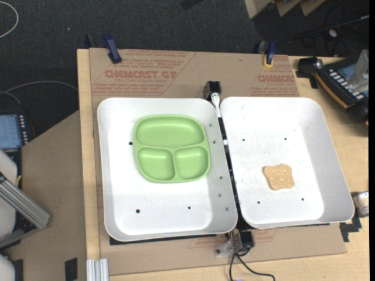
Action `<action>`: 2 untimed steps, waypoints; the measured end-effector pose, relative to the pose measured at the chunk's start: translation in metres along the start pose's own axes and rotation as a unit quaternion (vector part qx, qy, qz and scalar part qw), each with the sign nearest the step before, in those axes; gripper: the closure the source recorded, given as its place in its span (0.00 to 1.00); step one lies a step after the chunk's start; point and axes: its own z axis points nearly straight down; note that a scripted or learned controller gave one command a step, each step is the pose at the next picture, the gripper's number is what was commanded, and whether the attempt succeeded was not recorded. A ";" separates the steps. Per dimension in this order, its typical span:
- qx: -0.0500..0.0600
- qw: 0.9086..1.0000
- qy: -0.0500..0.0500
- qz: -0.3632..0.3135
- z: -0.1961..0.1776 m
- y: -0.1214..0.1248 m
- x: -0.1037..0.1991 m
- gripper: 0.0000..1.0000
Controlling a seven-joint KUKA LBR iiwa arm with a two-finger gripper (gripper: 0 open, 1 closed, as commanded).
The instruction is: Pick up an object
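two things lie ready for me: a green divided plate (pixel 171 148) in the upper middle of the left bin (pixel 117 209), and a flat tan toast-like piece (pixel 278 177) low in the right bin (pixel 304 122), well apart from its walls. whether i am spread or pressed together, i cannot tell. my guess is the thin piece could slip under my tips and skid on the smooth floor, while the wide plate offers only a low rim, so a shallow bite might let it tip out.

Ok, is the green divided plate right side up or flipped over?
Right side up: the green divided plate lies flat in the left bin, its three hollow compartments facing up.
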 end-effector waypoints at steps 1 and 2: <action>0.019 1.000 0.002 0.001 0.144 -0.005 0.024 1.00; 0.005 1.000 -0.001 0.003 0.050 0.009 -0.024 1.00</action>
